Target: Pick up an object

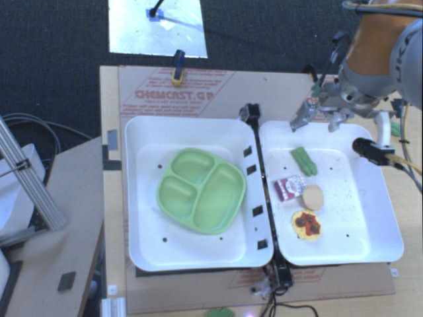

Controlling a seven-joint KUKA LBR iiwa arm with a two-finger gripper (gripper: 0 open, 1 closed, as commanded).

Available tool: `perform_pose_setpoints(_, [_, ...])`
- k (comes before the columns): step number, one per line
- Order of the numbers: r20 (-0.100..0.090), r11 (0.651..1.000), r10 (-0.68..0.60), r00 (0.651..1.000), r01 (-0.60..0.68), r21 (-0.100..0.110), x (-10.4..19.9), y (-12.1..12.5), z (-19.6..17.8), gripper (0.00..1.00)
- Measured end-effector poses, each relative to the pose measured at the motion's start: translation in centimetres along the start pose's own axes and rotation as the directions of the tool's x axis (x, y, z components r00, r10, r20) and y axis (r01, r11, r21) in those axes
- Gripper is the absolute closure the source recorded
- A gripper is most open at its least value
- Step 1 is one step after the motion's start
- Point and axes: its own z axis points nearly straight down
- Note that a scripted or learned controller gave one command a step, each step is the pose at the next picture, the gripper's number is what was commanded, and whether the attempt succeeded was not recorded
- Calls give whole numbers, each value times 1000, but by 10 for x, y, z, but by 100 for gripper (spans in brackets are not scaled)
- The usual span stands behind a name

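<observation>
A bench seen from above at a slant holds two shallow white bins side by side, the left bin (142,243) and the right bin (370,230), meeting along a dark hinged seam in the middle. In the left bin lies a light green divided plate (201,190) with three compartments, set at a tilt near the bin's centre. The right bin holds four small things clustered toward its left half: a green toy vegetable (305,160) lying at a slant near the top, a small white and maroon packet (289,187) below it, a round tan bun-like piece (312,197) touching the packet's right edge, and just below that a yellow disc with red and dark spots (307,224), like a toy pizza. The grey arm with its orange band (378,35) reaches in from the upper right. Its gripper (321,119) hangs above the top rim of the right bin, its two metal fingers (301,119) spread apart with nothing between them, up and to the right of the green toy vegetable and apart from it. Beyond the bins, a brown cardboard sheet (175,88) with red lettering lies under them, and a shiny metal plate (156,17) rests on dark carpet at the top.
</observation>
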Motion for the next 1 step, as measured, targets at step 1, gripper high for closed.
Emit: perform_pose_setpoints(1, [0, 1000, 7, 1000, -7, 7, -44, -47, 160, 0])
